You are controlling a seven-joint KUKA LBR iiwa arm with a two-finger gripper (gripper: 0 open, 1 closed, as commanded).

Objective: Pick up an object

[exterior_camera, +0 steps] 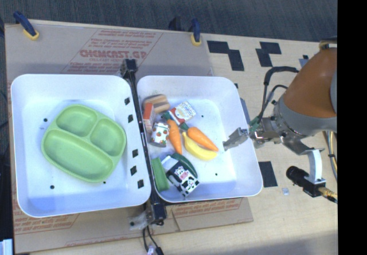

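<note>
The right bin [229, 90] holds a heap of toy food: two orange carrots [200, 137], a yellow banana [199, 149], a brown-and-white sandwich piece [155, 103], small printed packets [184, 112] and a black-and-white carton [184, 179] beside a green piece [158, 175]. My gripper [234, 138] hangs over the right edge of that bin, just right of the banana, with nothing between its fingers that I can see. The grey wrist and orange band sit further right.
The left bin [28, 93] bears a green divided plate [84, 142]. A black divider [135, 128] runs between the bins. Blue-and-yellow clamps [26, 24] hold the cardboard at the back. Cables and a black fitting [304, 179] lie right of the bins.
</note>
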